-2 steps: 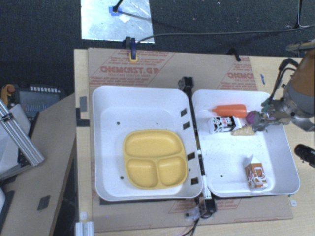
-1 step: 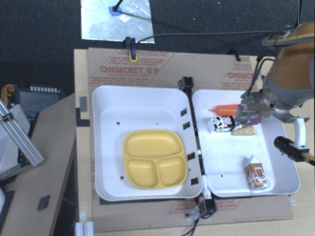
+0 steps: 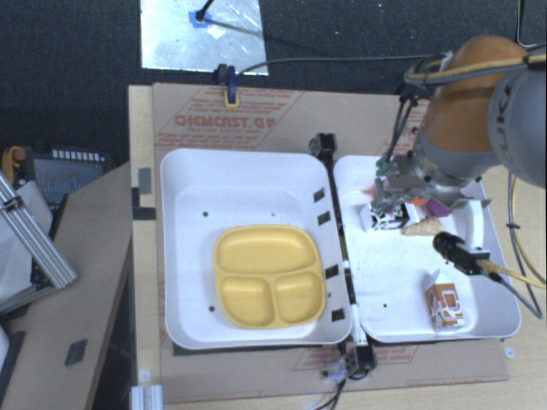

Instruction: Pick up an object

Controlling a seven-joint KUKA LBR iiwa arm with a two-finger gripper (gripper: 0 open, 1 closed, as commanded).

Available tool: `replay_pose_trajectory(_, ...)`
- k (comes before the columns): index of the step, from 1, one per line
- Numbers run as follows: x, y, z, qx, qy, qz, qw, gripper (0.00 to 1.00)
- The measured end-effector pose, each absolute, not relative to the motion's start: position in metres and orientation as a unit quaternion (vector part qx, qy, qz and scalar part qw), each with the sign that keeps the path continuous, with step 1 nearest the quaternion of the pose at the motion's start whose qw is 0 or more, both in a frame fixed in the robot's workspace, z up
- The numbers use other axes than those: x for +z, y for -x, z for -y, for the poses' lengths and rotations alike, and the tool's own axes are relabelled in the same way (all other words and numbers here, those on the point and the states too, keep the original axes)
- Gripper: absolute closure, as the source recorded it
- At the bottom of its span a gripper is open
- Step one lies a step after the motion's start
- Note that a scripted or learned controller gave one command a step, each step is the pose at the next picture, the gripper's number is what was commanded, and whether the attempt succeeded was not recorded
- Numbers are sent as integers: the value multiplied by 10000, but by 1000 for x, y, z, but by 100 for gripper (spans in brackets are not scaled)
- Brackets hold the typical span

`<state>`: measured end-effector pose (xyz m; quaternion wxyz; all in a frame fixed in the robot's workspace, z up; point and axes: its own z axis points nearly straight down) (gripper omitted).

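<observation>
hand (image 3: pixel 386 205) low at R bin (image 3: pixel 504 319) rear edge (poss. touching clutter (image 3: pixel 395 219))

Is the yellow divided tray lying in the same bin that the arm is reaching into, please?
No, the yellow tray lies in the left bin, while the gripper is over the right bin.

**Dark floor, tan tabletop**

Dark speckled floor (image 3: pixel 68 49) at top w/ shiny foil sheet (image 3: pixel 203 22) lying on it. Tan cardboard (image 3: pixel 256 118) w/ red print covers tabletop (image 3: pixel 94 254). Grey keypad box (image 3: pixel 68 173) at left, metal rail (image 3: pixel 34 237) below it.
</observation>
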<state>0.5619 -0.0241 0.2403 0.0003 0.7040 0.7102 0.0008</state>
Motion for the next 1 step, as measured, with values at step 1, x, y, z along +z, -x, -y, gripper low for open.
replay_pose_trajectory(1, 244, -582, -20, 20, -7037, -7105, 5, 100)
